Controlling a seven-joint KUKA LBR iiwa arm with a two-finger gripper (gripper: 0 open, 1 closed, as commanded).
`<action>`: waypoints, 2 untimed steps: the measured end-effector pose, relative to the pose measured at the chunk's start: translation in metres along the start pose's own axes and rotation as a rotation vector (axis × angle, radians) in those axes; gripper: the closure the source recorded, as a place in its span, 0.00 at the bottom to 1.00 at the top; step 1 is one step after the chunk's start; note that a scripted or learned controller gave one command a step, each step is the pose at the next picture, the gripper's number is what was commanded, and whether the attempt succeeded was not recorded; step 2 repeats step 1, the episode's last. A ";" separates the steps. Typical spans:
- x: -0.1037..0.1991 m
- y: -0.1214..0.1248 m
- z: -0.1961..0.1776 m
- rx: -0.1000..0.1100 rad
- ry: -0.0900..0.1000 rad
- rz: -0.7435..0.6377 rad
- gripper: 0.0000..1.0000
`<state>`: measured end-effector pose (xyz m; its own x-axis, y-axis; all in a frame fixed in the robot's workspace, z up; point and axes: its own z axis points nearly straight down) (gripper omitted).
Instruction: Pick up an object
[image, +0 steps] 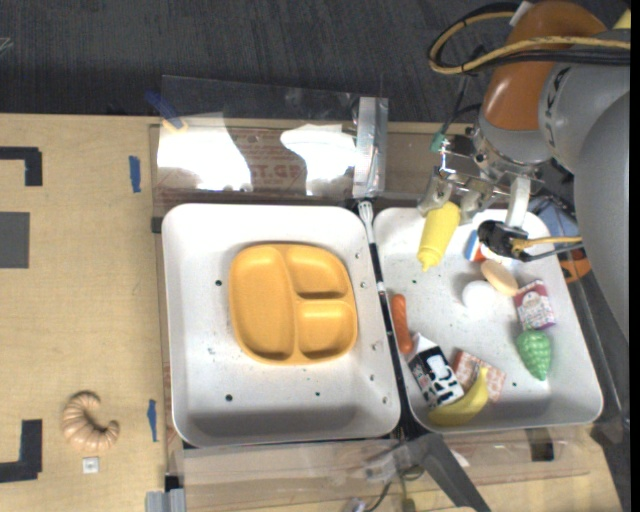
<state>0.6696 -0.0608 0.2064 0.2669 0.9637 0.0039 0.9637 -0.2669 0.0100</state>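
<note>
Nearest on the tan table, off to the view's left, there's a little brown toy croissant sitting on its own, well apart from both bins.

The right white bin is where all the clutter is. At its near end a yellow toy banana curls under a black-and-white carton, with a reddish patterned packet just beside them. A bit further along the right side there's a green bumpy toy fruit, and right behind it a pink-and-white packet. An orange carrot-shaped toy lies along the wall shared with the other bin. Around the middle sit a small white egg-like ball and a tan oblong piece, pretty much touching.

The left white bin just has an orange-yellow plastic tray with three compartments, lying flat in the middle.

At the far end of the right bin is a yellow plastic squeeze bottle, tilted with its narrow end pointing toward the near side. The tool hovers right above that far end, its two prongs looking spread apart with nothing between them. The bottle's wide end is just beside the prong on the view's left; can't tell if they touch. The grey arm comes in from the far right.

Behind the left bin there's a shiny clear sheet.
</note>
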 end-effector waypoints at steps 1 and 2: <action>0.036 -0.013 0.001 0.010 -0.003 -0.004 1.00; 0.036 -0.013 0.001 0.010 -0.003 -0.004 1.00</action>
